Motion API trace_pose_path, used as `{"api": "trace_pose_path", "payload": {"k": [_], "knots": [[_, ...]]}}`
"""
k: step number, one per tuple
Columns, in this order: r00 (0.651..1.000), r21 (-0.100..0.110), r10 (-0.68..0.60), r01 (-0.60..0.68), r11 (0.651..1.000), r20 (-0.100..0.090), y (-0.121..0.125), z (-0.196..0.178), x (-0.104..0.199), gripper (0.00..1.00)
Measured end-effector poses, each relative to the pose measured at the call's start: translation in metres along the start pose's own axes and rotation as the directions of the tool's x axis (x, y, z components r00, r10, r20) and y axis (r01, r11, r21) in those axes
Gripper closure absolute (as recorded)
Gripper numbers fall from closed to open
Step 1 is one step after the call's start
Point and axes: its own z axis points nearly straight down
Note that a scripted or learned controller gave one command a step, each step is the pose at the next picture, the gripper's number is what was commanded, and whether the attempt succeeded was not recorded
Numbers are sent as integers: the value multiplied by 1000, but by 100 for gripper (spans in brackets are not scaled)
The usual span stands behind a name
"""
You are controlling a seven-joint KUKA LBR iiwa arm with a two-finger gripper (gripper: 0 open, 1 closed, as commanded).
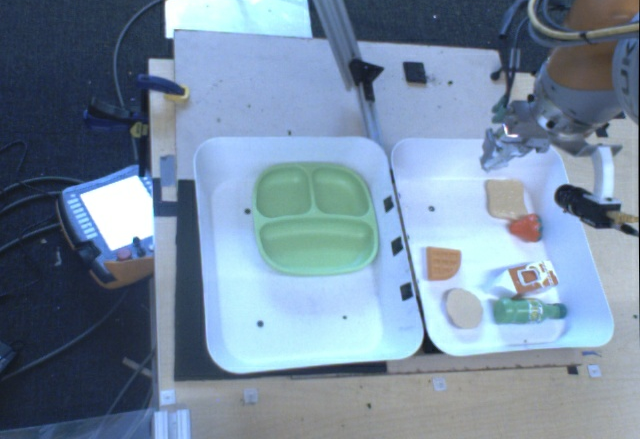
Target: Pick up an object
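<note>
The arm point(590, 47) is grey with a rounded orange band above the wrist. Yellowish and dark cables loop beside it. The gripper point(497, 155) is small, metallic grey.

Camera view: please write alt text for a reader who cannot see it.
A grey and orange robot arm's gripper hovers over the far edge of the right bin, near toy foods including a bread slice, strawberry and green bottle. The left bin holds a green divided plate.

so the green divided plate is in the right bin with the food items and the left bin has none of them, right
Not quite. The camera view shows the green divided plate in the left bin, alone. The food items, such as the green bottle, lie in the right bin.
</note>
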Motion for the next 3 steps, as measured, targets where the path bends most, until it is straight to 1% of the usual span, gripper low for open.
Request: {"api": "trace_pose_path", "payload": {"k": [1, 2, 3], "knots": [[1000, 3, -3, 3, 1000, -2, 1, -7, 48, 100], [1000, 6, -4, 4, 1000, -2, -5, 6, 104, 100], [1000, 6, -5, 5, 1000, -3, -14, 2, 167, 100]]}}
